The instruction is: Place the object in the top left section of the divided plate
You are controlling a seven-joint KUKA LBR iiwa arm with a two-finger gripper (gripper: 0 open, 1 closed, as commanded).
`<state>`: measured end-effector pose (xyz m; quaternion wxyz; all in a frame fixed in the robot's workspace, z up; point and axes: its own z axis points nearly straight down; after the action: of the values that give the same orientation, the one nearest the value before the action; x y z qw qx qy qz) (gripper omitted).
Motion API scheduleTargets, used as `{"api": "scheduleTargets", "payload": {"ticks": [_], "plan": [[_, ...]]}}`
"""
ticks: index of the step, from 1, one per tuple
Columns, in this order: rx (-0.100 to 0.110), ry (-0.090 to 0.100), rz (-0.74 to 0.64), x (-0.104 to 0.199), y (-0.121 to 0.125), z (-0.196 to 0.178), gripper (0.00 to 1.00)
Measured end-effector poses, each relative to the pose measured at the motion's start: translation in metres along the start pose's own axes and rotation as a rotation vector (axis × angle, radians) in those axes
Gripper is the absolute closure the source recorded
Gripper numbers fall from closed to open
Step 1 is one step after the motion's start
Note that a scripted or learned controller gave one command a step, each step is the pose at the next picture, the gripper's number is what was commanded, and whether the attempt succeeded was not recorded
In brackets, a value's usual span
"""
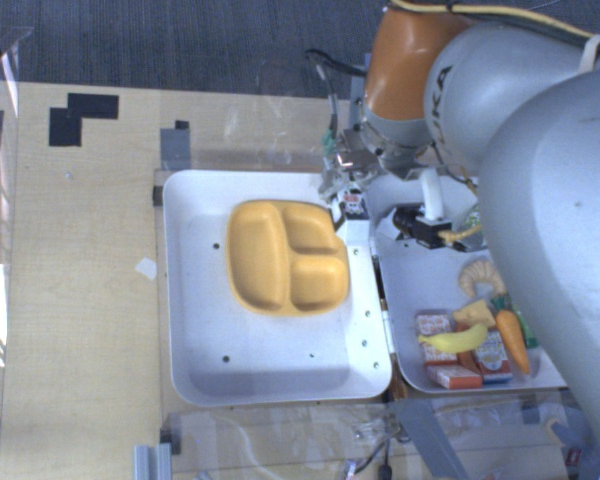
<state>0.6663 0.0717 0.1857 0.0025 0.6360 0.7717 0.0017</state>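
A yellow divided plate (285, 256) lies in the left white bin (210, 368). It has one long section on its left side and two smaller ones on its right, all bare. My gripper (346, 196) hangs just past the plate's upper right corner, over the rim between the two bins. A small red and white thing (354, 206) shows at the gripper's tip; I cannot tell whether it is held or what it is.
The right bin (412, 288) holds several toy foods near its front: a banana (454, 339), a carrot (512, 341), a pale ring-shaped piece (477, 276) and small boxes (458, 373). The grey arm covers that bin's right side.
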Motion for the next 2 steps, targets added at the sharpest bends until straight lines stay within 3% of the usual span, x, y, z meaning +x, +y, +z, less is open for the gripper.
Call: {"api": "scheduleTargets", "payload": {"ticks": [1, 2], "plan": [[0.003, 0.001, 0.210, 0.035, -0.028, 0.000, 1.00], [-0.027, 0.003, 0.145, 0.046, 0.013, 0.059, 1.00]]}}
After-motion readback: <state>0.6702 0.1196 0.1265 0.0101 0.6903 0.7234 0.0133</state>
